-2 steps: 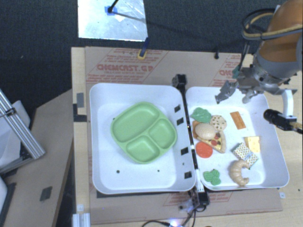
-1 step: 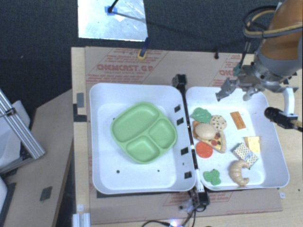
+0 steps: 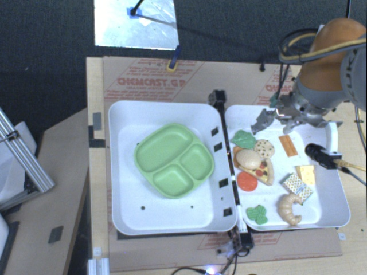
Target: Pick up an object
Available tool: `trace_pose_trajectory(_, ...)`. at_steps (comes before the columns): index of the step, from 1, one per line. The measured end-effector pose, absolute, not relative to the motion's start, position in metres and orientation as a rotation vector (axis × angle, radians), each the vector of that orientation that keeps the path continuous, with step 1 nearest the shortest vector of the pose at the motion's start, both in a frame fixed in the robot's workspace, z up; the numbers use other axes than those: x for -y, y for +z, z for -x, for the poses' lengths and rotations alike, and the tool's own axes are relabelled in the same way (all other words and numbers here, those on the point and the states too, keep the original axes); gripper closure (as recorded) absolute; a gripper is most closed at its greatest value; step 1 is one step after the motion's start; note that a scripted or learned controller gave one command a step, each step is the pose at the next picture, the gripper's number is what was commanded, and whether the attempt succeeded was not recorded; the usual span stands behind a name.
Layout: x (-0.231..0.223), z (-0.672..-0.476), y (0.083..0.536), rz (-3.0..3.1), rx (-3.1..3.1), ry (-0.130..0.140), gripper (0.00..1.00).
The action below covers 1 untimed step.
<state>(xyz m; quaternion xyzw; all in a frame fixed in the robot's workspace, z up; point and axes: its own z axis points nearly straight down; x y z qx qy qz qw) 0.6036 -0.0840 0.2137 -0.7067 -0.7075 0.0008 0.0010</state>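
My gripper hangs over the back of the right bin, open, with nothing between its fingers. Just below it and to the left lie a green leaf and a spotted cookie. An orange bar lies just below it to the right. Toward the front are a tan bun, a pizza slice, a red disc, a yellow cheese wedge, a checkered packet, a croissant and a green lettuce piece.
The left bin holds a green divided plate. A black-clipped divider separates the two bins. A shiny foil sheet lies beyond the bench's back edge.
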Motion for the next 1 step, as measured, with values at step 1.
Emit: trace_pose_trajectory(1,0.0937,-0.6074,0.162,2.22,2.221,0.001,0.0)
